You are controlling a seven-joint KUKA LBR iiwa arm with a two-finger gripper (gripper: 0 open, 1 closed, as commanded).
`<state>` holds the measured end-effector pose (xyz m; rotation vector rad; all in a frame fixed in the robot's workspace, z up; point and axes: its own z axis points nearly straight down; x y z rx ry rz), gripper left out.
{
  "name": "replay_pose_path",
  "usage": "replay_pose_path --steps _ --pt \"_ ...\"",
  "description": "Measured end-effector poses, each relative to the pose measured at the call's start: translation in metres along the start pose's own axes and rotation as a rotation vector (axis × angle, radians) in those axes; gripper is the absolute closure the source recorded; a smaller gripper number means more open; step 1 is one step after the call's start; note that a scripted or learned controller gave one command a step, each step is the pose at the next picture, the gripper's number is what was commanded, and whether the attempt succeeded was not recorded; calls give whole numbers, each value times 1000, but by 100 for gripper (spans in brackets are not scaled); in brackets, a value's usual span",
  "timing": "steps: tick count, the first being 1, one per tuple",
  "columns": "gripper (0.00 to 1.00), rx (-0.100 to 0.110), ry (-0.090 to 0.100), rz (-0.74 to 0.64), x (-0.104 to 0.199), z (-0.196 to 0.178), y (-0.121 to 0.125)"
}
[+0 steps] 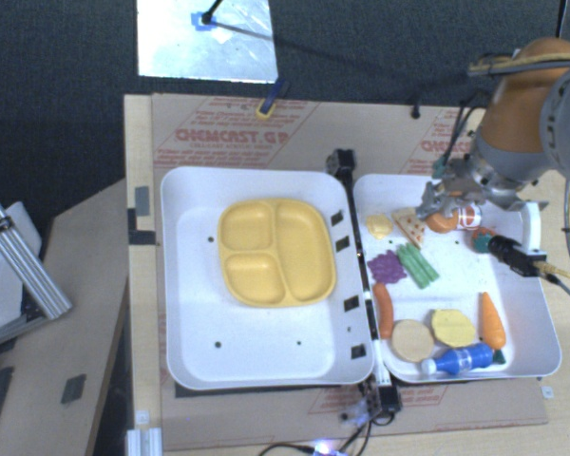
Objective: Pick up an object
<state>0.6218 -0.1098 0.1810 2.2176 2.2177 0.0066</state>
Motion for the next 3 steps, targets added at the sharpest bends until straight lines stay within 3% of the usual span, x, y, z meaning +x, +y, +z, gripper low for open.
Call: replay_pose_path --steps 1,2,3 --pt "100 0 0 -4 0 -47 2" --pt "100 5 3 -9 50 -53 -15" --pt "100 9 3 -8 93 -41 -48"
